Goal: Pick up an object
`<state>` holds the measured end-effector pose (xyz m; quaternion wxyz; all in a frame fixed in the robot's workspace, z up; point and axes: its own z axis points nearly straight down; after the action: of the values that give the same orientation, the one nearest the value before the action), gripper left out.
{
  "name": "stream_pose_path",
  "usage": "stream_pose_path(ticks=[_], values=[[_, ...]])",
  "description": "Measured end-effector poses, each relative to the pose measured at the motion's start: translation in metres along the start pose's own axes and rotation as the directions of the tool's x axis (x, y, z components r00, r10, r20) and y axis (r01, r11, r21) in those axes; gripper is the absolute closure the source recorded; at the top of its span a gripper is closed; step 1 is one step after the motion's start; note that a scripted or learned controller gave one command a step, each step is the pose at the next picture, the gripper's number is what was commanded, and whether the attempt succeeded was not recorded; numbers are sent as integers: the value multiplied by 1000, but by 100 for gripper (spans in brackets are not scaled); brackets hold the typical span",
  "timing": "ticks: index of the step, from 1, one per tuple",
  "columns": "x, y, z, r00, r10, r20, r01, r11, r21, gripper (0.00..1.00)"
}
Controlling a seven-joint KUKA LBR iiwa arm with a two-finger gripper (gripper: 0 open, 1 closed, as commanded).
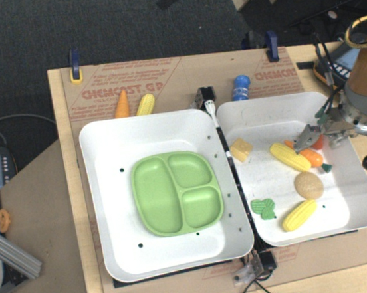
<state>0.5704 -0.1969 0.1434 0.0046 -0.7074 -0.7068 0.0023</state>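
Note:
The right bin holds several toy foods. A pale yellow block lies at its left, and a yellow corn cob lies near the middle. To the right of the cob is an orange-red piece with a green tip. A tan round piece, a second yellow cob and a small green piece sit toward the front. My gripper hangs low at the bin's right side, directly over the orange-red piece and beside the upper cob. The gripper's body partly covers that piece.
The left bin carries a green divided plate. Behind the bins, on the cardboard, lie an orange carrot, a yellow piece and a blue bottle. A black clip sits where the bins meet.

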Motion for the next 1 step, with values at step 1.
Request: stream_pose_path(ticks=[1], values=[[-15, -19, 63, 1000, 0, 0, 0, 1000, -3, 0]])
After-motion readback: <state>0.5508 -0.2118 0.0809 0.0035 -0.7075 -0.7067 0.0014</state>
